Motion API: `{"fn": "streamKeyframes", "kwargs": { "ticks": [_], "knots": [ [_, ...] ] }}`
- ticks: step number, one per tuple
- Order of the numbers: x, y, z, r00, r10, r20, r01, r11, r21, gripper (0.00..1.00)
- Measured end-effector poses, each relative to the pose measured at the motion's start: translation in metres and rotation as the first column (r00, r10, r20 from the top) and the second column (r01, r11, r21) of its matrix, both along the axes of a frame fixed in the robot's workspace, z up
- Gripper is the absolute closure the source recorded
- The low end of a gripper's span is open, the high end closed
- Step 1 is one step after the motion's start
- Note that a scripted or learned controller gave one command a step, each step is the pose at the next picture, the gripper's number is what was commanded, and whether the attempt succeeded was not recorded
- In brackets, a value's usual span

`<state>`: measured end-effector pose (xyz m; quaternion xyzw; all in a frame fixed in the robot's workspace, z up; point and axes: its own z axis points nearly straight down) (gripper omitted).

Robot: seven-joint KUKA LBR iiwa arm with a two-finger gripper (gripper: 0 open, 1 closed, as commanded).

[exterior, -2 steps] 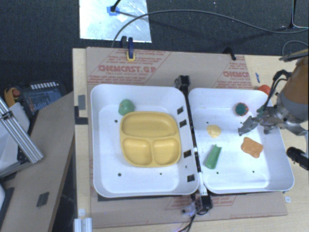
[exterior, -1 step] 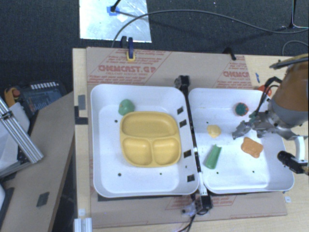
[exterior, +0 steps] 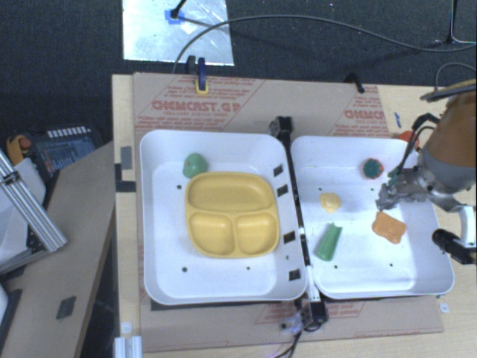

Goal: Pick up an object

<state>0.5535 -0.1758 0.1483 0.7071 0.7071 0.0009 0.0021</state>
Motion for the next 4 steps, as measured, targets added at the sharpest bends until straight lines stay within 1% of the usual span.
{"fn": "streamKeyframes", "kwargs": {
  "ticks": [1, 2, 3, 4],
  "knots": [
    [0.002, -0.004, 0.064, 1.000, 0.003, 0.003, -0.003, 1.000, -0.001, 1.00],
    [0.003, -0.004, 0.080, 1.000, 0.004, 0.000, -0.004, 1.000, 0.000, 1.00],
    [0.001, 0.045, 0.071, 1.000, 0.008, -0.004, -0.008, 1.000, 0.002, 1.00],
    [0.010, 0.104, 0.078, 1.000, 0.010, -0.001, -0.010, 1.000, 0.002, 1.00]
  ]
}}
